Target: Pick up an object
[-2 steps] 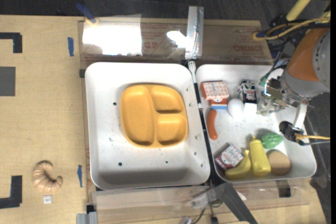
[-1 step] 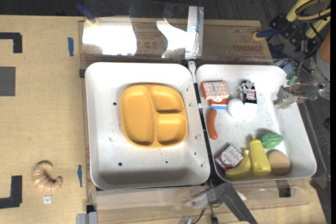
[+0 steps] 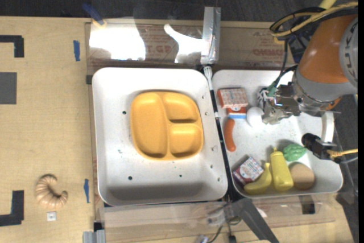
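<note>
Several small toy-food pieces sit in the right-hand shallow white bin [image 3: 335,179], and the two-finger gripper [image 3: 273,112] is down among them near the bin's middle, arm reaching in from three o'clock. Closest to it, at its nine o'clock, lies a small white egg-shaped ball [image 3: 254,116], seemingly touching or just beside the gripper; whether it's clamped on anything I can't tell, the wrist hides that. Likely target is that ball: light, hard, smooth, so it may squirt sideways unless pinched across its widest part. Just beside it, the slim orange carrot-like stick [image 3: 230,135] would be easier, taken across its narrow middle. At eleven o'clock rests a red-and-white printed carton [image 3: 232,98], stiff and light, best gripped on its flat sides. Down at six o'clock a yellow plastic bottle [image 3: 280,171], a yellow banana [image 3: 259,182], a tan potato-like lump [image 3: 302,175] and a green leafy piece [image 3: 294,152] crowd together, awkward to separate. The left-hand bin [image 3: 108,122] holds a yellow divided plate [image 3: 166,123].
</note>
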Robot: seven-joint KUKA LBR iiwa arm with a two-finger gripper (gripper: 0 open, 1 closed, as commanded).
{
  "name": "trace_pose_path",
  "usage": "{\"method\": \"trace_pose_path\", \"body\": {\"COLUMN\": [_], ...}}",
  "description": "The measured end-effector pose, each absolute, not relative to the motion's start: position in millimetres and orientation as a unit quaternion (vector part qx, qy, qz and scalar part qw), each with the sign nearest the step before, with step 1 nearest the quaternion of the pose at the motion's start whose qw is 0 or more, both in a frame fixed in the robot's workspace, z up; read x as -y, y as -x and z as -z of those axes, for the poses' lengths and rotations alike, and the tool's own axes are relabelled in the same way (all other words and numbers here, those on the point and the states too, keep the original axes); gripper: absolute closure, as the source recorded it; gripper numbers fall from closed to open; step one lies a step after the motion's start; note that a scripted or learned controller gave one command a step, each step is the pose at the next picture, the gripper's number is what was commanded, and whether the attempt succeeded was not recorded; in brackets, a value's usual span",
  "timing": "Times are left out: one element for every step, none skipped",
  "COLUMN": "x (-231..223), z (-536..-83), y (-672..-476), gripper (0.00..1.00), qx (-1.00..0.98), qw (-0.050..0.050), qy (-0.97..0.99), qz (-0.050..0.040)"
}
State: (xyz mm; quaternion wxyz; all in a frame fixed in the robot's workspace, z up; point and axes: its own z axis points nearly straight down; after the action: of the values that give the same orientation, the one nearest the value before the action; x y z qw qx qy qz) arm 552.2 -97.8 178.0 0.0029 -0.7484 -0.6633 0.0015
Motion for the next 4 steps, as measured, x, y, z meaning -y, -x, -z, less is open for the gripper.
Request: {"method": "trace_pose_path", "body": {"x": [69,156,155,138], "z": [-224,-161,-163,-98], "y": [-509.0,-552.8,-554.2,-611.6], "gripper": [1.00,1.00,0.00,0.00], "qx": [0.793,0.847,0.848,0.777], "qw": [0.000,0.000,-0.002,-0.002], "qy": [0.609,0.532,0.531,0.630], "qz": [0.0008,-0.0007,0.0006,0.0010]}}
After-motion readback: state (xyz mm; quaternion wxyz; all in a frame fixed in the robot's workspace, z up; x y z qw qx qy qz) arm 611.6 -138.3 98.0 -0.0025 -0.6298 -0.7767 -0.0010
